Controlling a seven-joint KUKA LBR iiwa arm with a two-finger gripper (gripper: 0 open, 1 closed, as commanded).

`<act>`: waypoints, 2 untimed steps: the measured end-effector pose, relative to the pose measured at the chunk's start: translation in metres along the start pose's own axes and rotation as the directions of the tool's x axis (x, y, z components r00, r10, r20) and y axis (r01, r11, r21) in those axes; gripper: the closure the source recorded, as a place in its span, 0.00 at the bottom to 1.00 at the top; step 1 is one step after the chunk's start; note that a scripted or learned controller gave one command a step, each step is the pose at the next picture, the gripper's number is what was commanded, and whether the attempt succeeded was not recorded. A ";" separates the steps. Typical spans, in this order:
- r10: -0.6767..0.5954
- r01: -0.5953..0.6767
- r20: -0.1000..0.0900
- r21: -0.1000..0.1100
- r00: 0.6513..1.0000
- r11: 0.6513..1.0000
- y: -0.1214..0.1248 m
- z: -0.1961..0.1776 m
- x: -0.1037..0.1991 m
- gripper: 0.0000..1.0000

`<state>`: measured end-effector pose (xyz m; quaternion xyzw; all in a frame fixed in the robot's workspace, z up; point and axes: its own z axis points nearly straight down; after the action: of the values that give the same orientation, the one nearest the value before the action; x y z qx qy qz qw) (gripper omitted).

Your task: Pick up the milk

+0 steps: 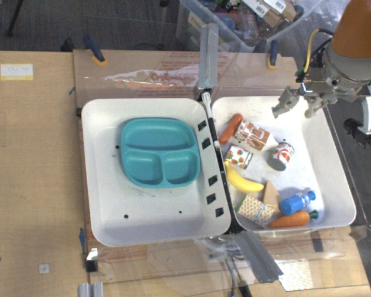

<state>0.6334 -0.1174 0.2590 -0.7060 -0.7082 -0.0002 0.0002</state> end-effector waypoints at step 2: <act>-0.231 0.231 0.003 -0.006 0.973 0.973 0.035 0.132 0.012 0.00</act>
<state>0.6683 -0.1052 0.1269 -0.6191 -0.7853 -0.0018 -0.0029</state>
